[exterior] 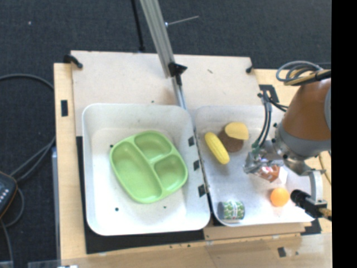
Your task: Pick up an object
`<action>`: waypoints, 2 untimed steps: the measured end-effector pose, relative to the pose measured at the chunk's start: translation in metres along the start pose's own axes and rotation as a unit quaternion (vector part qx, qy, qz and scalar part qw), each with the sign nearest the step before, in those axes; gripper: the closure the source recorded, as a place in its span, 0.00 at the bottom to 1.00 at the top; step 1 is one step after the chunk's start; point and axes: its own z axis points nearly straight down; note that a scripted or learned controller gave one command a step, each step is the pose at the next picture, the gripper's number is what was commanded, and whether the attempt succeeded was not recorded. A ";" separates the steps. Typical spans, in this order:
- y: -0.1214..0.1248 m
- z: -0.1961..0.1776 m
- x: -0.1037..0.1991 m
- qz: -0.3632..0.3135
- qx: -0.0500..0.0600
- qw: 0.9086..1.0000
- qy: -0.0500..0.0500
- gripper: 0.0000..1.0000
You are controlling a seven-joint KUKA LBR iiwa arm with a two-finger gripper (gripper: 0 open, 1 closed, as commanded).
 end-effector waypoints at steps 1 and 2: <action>0.003 -0.054 -0.001 0.000 -0.001 1.000 0.000 1.00; 0.013 -0.049 0.052 -0.002 0.002 1.000 0.001 1.00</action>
